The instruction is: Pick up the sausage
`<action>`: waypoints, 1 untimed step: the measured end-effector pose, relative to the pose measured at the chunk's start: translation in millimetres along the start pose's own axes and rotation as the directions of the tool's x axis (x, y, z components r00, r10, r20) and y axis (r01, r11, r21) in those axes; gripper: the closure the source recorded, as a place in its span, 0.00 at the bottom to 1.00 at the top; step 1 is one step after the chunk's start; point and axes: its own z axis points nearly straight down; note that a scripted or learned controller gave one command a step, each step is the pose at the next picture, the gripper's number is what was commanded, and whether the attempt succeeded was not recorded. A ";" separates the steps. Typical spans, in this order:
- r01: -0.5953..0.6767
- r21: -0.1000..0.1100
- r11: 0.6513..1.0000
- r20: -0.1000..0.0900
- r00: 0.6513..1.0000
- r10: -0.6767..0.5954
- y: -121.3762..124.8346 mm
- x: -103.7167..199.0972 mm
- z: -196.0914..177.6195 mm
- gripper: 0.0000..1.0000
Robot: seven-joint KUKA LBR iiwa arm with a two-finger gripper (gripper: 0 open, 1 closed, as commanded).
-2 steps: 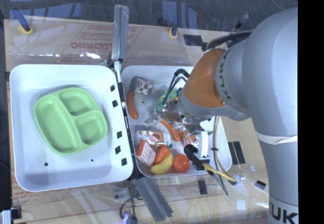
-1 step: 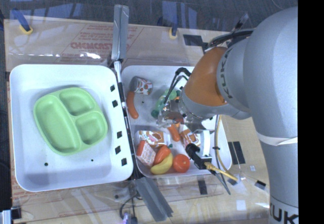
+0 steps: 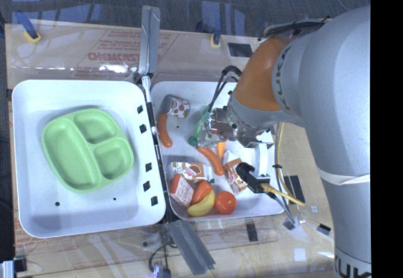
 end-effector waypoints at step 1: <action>0.000 0.000 1.000 0.000 1.000 0.000 0.0 0.0 0.0 0.00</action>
